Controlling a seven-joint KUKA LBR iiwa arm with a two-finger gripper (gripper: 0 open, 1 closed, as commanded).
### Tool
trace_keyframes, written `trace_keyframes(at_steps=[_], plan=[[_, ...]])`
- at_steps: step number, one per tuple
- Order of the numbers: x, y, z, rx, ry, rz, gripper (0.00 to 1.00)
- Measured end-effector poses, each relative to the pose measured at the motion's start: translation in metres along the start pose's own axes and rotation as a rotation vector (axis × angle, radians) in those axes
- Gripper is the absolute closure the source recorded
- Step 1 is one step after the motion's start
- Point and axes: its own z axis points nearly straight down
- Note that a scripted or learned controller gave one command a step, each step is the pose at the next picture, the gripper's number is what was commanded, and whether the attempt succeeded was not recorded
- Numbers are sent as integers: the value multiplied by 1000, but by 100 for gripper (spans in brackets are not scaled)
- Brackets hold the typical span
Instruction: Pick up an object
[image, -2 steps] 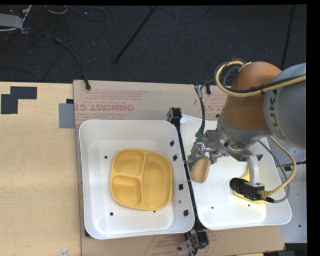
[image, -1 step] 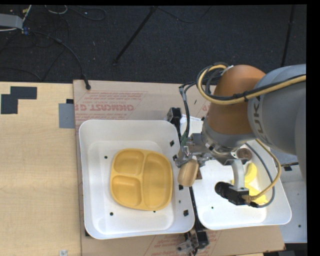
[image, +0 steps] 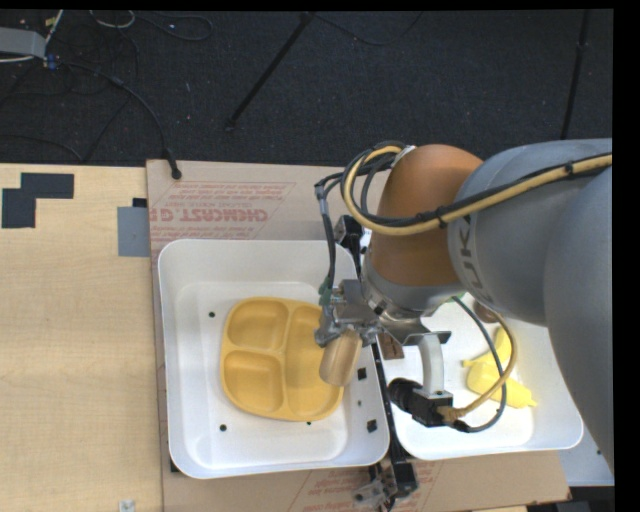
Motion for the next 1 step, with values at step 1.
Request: trace_keyframes(at_steps=[1], plan=[[27,1,1,-1,0,0,100]])
